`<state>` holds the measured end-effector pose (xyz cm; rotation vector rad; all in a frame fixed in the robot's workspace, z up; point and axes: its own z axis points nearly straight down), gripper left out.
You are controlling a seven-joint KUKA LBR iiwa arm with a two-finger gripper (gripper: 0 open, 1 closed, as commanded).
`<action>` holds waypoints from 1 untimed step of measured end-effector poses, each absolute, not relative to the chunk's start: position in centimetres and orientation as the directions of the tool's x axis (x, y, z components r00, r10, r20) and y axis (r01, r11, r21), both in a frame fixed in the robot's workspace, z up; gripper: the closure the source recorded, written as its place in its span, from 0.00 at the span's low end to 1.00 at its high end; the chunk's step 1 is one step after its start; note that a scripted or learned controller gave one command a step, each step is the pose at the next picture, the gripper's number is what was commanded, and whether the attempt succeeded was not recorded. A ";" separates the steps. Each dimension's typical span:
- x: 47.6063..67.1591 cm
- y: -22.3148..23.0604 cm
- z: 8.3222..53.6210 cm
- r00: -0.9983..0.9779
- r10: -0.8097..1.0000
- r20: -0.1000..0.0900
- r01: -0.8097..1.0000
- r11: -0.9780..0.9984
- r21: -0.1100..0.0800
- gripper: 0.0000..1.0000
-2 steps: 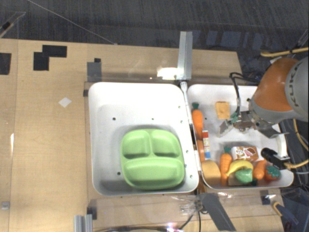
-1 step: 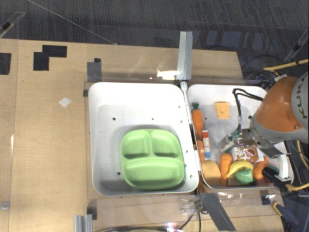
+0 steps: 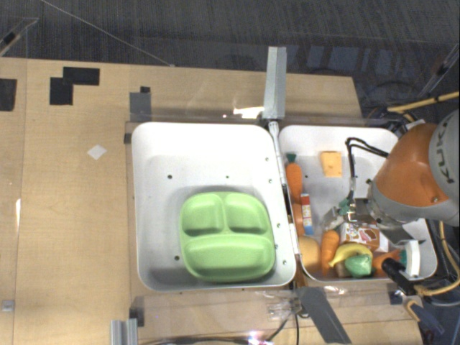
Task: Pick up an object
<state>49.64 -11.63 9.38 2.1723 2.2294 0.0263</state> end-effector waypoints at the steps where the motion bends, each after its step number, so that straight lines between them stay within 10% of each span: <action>1: 49.6 -11.8 9.4 -0.056 0.998 -0.006 0.998 0.056 0.031 0.00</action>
